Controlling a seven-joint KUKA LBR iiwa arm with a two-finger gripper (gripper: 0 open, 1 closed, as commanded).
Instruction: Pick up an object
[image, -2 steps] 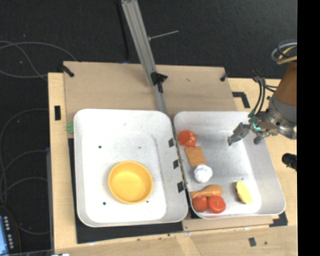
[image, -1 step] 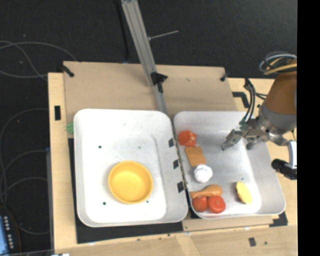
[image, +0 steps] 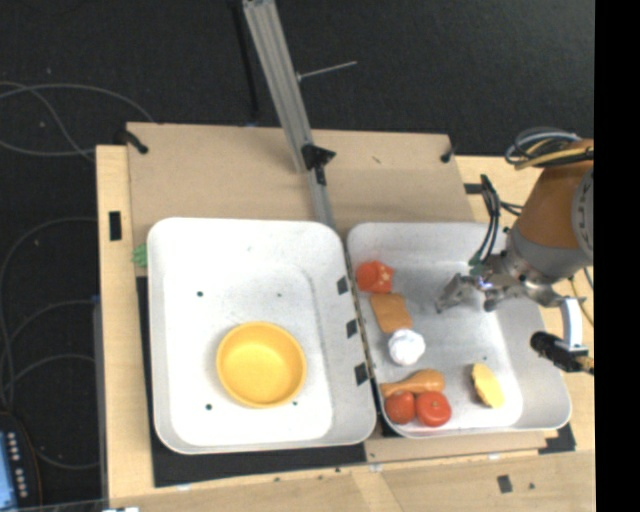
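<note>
The gripper (image: 462, 291) hovers over the right bin (image: 520, 400) (bare floor beneath), fingers spread and holding nothing, well apart from the white ball (image: 406, 347).

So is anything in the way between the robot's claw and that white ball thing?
Nothing visible. The gripper hangs over bare floor of the right bin, and the white ball lies down-left of it across open bin floor.

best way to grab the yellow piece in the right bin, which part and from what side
Probably straight from above, closing the claw across the narrow width of the yellow piece. It lies flat and alone on the right bin floor, elongated, with bare space on both long sides, clear of the tomatoes.
</note>
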